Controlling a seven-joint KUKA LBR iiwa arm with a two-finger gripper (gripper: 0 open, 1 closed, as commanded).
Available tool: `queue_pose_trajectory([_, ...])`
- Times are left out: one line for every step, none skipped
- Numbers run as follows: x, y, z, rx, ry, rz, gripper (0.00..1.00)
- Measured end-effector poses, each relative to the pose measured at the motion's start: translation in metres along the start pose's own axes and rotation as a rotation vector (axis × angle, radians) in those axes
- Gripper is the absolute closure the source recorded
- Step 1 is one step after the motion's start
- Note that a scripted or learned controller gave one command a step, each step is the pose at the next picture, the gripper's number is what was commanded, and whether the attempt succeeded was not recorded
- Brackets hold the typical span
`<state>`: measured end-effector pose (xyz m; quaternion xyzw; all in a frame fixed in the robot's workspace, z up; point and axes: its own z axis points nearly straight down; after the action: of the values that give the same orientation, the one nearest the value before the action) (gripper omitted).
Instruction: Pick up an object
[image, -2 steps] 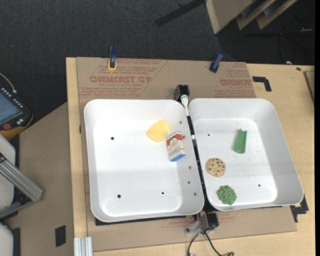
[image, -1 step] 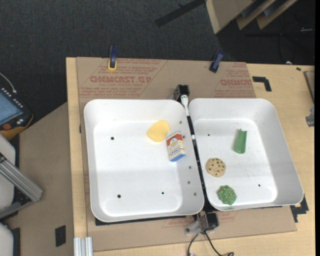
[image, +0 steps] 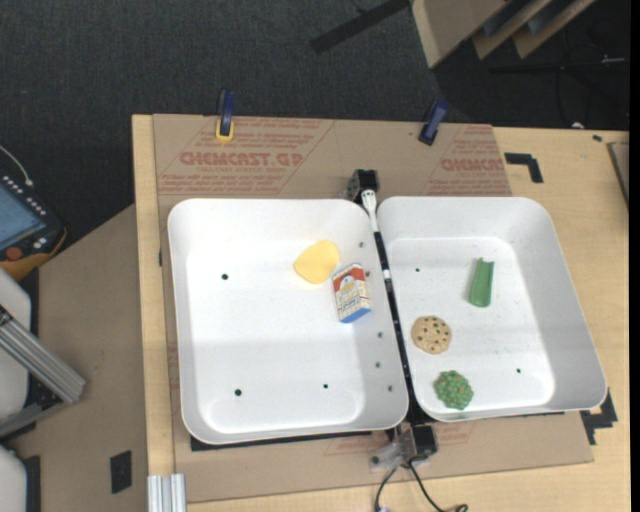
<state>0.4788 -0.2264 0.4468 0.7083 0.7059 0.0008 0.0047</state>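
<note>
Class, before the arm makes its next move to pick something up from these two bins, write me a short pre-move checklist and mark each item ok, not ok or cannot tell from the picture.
1. There are things to pick: ok. The left bin holds a yellow piece and a small carton; the right bin holds a green stick, a cookie and a green clump.
2. Things lie apart from each other: ok, though the carton sits close to the yellow piece.
3. Room around the carton: not ok; it lies near the wall between the bins.
4. Bins sit flat, side by side: ok.
5. Tool ready and open: cannot tell.
</note>
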Motion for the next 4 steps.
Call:
queue_pose_trajectory([0.043,0.014,0.038,0.01,0.008,-0.008,1.0])
queue_pose_trajectory([0.011,0.0,0.004,0.001,0.001,-0.001,1.0])
queue_pose_trajectory([0.054,0.0,0.052,0.011,0.007,-0.007,1.0])
queue_pose_trajectory([-0.001,0.0,0.029,0.002,0.0,0.001,1.0])
